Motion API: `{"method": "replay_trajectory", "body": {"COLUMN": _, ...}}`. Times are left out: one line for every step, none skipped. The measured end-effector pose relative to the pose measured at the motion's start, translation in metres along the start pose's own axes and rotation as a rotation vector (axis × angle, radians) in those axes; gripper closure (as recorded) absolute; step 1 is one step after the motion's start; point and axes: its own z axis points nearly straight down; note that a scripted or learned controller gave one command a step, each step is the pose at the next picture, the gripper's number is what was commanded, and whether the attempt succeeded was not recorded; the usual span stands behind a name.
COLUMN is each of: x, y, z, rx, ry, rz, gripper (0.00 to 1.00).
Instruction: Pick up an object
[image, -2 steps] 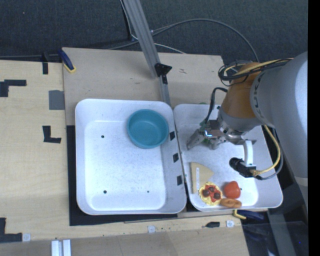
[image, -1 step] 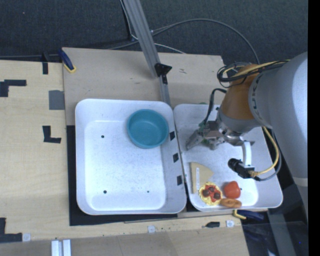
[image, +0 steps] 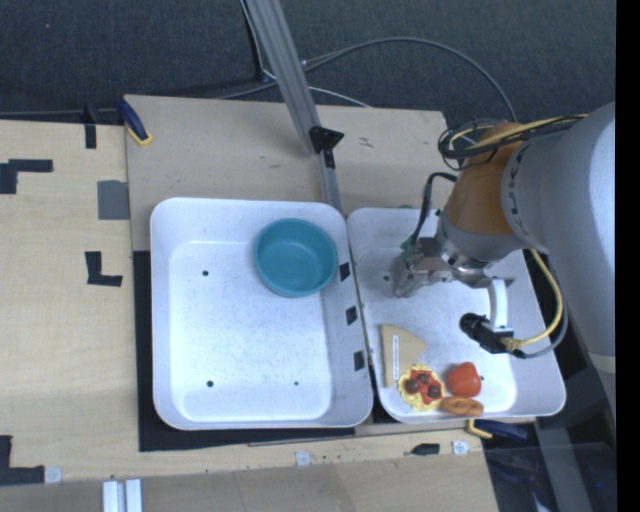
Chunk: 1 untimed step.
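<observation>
Diagonally, the pizza slice (image: 404, 367) points up-left; whether the pincer (image: 403, 283) is open, I cannot tell.

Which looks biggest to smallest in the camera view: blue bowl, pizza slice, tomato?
1. Blue bowl, in the left bin.
2. Pizza slice, in the right bin.
3. Tomato, beside the slice.
All lie at similar depth, so the order is fairly safe.

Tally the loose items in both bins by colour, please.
Blue: 1, the bowl in the left bin
Tan: 1, the wedge in the right bin
Red: 1, the tomato
Orange: 1, the small piece
Yellow and red: 1, the toy
Total: 5
</observation>
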Motion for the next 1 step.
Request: {"method": "replay_trajectory", "body": {"x": 0.004, "y": 0.0006, "z": -0.062, "rx": -0.002, "ry": 0.001, "rz": 0.0, "gripper": 1.0}}
